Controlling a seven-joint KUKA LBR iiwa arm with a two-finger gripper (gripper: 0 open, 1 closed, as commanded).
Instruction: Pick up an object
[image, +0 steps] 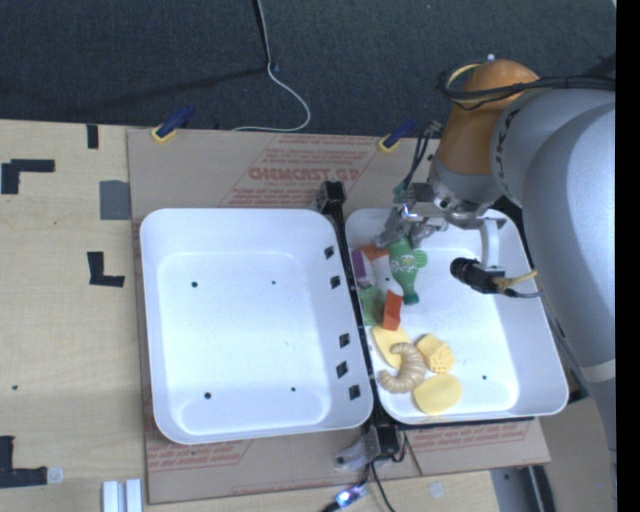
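Toy food pieces are sitting heaped along the left side of the right bin (520, 385). Nearest are lying a round yellow disc (437, 394), a knobbly corn piece (435, 353) and a tan ridged curl (404, 369), all smooth moulded plastic. Beyond them an orange block (392, 311) and a green bottle (407, 270) are crowding the wall. The gripper (412, 222) is hanging just over the bottle, seemingly lining up on it; how its jaws are set I cannot tell. Alongside, the left bin (160, 300) is lying glossy and white.
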